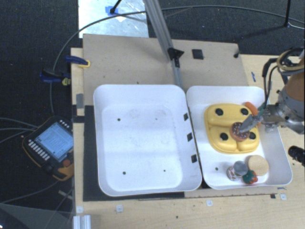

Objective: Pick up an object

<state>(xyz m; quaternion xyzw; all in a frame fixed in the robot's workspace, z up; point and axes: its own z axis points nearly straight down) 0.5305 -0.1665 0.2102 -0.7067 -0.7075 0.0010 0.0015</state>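
A: Where is the gripper seen?
B: Over the yellow block in the right bin, at a dark ring.
A: Its jaws?
B: That cannot be told.

I see two bins side by side: left bin, right bin. In the right bin, a moulded tray lies toward the rear; small items cluster in front of it, near the front wall.
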